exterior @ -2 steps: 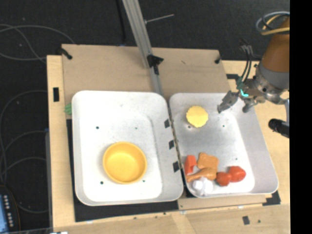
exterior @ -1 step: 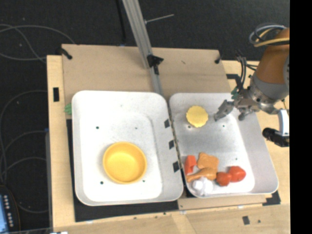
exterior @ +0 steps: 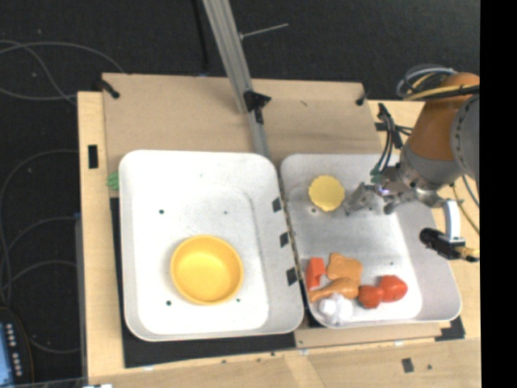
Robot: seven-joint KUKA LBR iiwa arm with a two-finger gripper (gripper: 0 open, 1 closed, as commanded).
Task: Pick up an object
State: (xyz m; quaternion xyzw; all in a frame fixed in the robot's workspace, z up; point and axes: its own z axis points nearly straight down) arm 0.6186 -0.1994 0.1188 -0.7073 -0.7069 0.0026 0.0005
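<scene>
Yellow disc [exterior: 326, 193] lies flat at the far end of the right bin [exterior: 428, 301], just beside my gripper [exterior: 370, 199], which hangs low over the bin floor; I cannot tell how my grip is set. I judge it best to centre over the disc and descend straight. Orange, red and white pieces [exterior: 347, 285] cluster well apart at the near end. A yellow bowl [exterior: 207, 269] sits in the left bin [exterior: 145, 184].

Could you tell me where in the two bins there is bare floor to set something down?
The left bin is bare all around the yellow bowl, widest above it. In the right bin, floor is free between the yellow disc and the front pile. It is crowded at that front pile and near the gripper.
</scene>
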